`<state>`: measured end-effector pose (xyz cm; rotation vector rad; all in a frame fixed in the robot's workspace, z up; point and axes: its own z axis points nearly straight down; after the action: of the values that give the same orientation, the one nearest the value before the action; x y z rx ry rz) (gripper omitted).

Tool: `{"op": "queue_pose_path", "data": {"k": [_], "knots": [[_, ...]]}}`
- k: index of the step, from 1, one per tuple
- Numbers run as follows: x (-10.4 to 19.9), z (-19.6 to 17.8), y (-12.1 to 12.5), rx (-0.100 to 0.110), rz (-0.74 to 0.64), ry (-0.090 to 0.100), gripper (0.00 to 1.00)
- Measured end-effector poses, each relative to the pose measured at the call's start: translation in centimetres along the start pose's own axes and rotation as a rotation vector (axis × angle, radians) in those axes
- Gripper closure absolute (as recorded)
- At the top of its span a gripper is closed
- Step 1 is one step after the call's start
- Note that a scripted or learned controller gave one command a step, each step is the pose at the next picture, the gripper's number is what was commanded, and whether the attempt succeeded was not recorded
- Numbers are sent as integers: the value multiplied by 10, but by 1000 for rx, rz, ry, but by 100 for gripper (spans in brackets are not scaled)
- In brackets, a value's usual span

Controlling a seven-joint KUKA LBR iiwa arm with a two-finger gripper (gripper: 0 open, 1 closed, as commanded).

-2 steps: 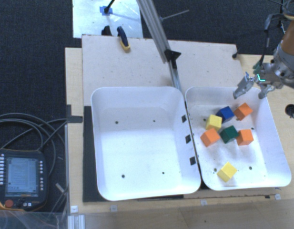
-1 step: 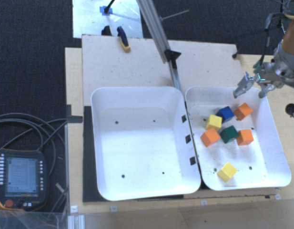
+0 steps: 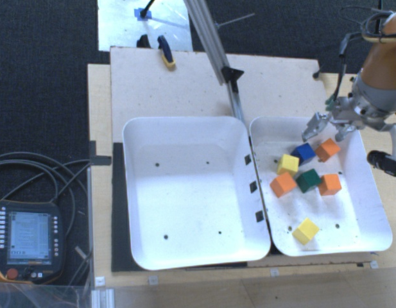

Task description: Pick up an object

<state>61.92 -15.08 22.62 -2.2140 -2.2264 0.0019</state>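
Observation:
Several small cubes lie in the right bin [image 3: 371, 226]: a blue one [image 3: 304, 152], an orange one [image 3: 327, 150], a yellow one [image 3: 288, 164], a second orange one [image 3: 283, 184], a green one [image 3: 307, 180], a third orange one [image 3: 330, 184], and a yellow one [image 3: 305, 230] apart near the front. My gripper [image 3: 327, 129] hangs over the bin's far side, just above and behind the blue and orange cubes. It is open, its fingers spread with nothing between them.
The left bin [image 3: 130, 172] stands beside the right one. A slanted metal pole [image 3: 210, 37] runs down to the bins' shared far corner. A blue and yellow tool [image 3: 165, 51] lies on the board behind. A teach pendant [image 3: 27, 239] and cables sit at the lower left.

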Motion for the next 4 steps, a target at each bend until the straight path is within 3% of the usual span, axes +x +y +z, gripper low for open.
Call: {"op": "queue_pose_path", "data": {"k": [2,3,4], "knots": [[2,95,-7,-1,3,-1,0],[1,82,-5,-7,2,-1,100],[-3,37,-5,-8,3,-2,100]]}}
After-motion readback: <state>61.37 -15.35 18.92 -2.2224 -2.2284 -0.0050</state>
